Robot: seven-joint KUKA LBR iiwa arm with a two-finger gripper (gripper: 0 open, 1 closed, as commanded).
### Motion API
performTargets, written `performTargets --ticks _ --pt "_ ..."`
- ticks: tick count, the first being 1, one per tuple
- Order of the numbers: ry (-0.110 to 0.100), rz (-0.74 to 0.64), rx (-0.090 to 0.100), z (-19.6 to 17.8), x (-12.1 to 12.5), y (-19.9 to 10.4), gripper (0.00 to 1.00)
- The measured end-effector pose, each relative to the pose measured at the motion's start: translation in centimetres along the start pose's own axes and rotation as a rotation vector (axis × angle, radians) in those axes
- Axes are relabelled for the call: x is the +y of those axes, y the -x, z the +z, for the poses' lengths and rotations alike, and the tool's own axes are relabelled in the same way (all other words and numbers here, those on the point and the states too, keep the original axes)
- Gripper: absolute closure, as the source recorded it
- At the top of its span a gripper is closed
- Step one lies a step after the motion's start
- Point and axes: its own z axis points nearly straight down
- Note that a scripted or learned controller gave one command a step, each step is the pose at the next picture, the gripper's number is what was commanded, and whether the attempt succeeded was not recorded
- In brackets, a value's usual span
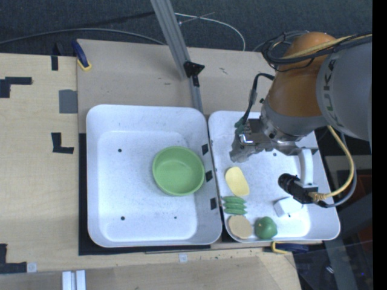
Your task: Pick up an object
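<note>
Along the near rim of the right shallow white plastic bin (320,231), three small things crowd together: a round green ball-like toy (265,227), a flat tan disc (240,226) touching it on its left, and just behind them a ribbed green pod-shaped piece (234,205) lying against the bin's left wall. A small grey-white block (282,208) sits a little to the right of these, with bare floor between it and the right wall. Slightly farther back lies a pale yellow oval toy (236,181), near the left wall, with open white floor to its right. A black cylindrical fitting with a yellow cable (297,188) hangs over that floor, right of the yellow oval.

In the left shallow white plastic bin (109,162), a round green plastic bowl (178,170) stands upright toward the right side, close to the wall shared with the other bin; the rest of that bin's floor is bare, giving wide room on the left and near sides.

Farther back, the grey two-finger gripper (239,154) hangs over the right bin just behind the yellow oval toy, close to the dividing wall. Whether its tips are apart or together cannot be told, and nothing is seen in its grasp. Behind the bins, a slanted grey metal pole (172,32) crosses the bench.
</note>
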Motion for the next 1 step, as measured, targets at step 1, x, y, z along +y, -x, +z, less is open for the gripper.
performTargets --ticks 1 --pt "-0.003 0.001 -0.001 1.94 -0.71 -5.35 1.00"
